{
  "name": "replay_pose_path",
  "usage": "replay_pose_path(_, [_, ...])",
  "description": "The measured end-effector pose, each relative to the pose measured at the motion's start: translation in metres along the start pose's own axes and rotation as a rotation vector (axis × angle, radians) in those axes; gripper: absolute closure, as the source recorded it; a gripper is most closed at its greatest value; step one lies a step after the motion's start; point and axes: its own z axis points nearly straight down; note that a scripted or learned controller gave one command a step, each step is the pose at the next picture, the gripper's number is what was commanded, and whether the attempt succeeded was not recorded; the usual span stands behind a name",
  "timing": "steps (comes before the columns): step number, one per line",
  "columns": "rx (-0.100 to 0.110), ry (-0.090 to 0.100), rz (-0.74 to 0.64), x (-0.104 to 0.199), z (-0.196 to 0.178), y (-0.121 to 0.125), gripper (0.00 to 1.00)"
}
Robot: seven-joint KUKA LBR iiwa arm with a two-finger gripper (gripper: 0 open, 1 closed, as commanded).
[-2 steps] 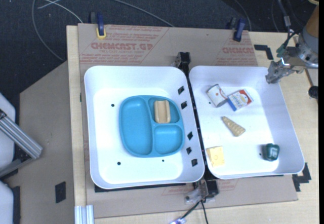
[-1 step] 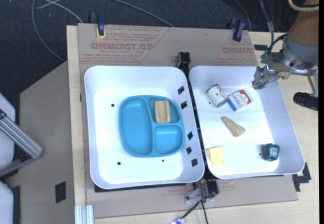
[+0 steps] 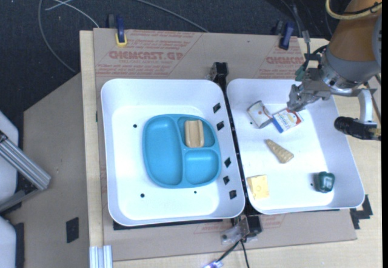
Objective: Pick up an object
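My gripper [image 3: 296, 100] hangs over the back of the right bin [image 3: 339, 139], its tip just above and to the right of a small white, red and blue packet [image 3: 286, 121]. Left of the packet lies a small white and grey piece with a red spot [image 3: 257, 113]. A tan cone [image 3: 279, 151] rests mid-bin. A yellow block [image 3: 257, 187] sits at the front left of this bin and a dark green object [image 3: 324, 182] at the front right. I see nothing lifted off the bin floor.
The left bin [image 3: 121, 139] holds a blue divided plate [image 3: 160, 151] with a tan block [image 3: 194, 133] in its upper right compartment. A black divider with clips [image 3: 227, 139] runs between the bins. Cables trail across the dark floor behind the bench.
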Motion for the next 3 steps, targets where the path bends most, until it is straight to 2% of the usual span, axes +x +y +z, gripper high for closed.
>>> replay_pose_path(1, [-0.002,0.002,-0.003,0.058,-0.013,-0.007,1.0])
replay_pose_path(2, [-0.001,0.001,-0.002,0.102,-0.02,-0.014,1.0])
replay_pose_path(3, [0.0,0.001,-0.004,0.166,-0.023,-0.026,1.0])
